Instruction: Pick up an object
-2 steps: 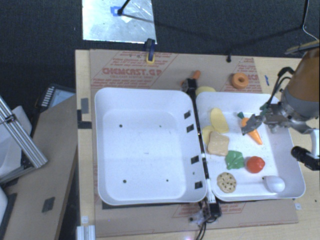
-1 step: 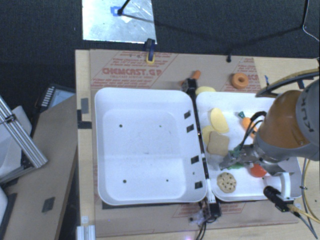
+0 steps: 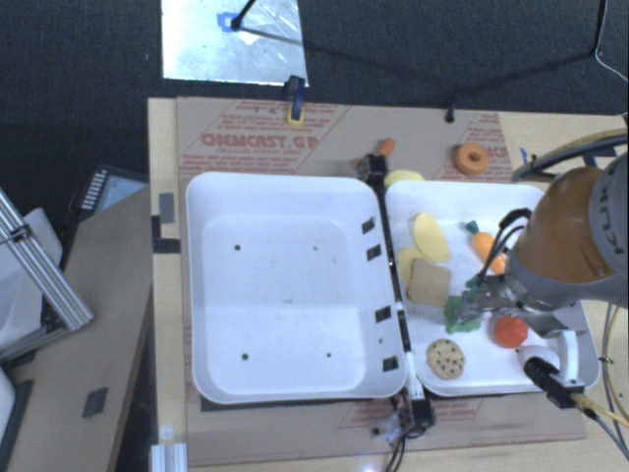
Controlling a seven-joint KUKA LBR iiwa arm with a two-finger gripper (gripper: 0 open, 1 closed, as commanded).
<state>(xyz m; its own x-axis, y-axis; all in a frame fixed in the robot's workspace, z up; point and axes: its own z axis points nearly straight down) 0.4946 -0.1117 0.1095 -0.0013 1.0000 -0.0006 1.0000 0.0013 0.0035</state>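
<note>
Where the hand point(image 3: 472, 300) meets a green toy point(image 3: 458, 314), I cannot tell its opening

In the right bin point(image 3: 565, 362), the gripper point(image 3: 470, 301) sits on a green item point(image 3: 458, 314), just right of the tan block point(image 3: 428, 283), with a tomato point(image 3: 509, 331) and cookie point(image 3: 445, 359) near it.

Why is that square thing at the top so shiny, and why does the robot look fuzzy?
In the camera view the silvery sheet bounces light back as pale glare, so it looks washed out. In the same view the arm sits close to the lens and looks soft and blurry, while the cookie and the left bin look sharper. The bins' white is bright with faint shadows.
</note>
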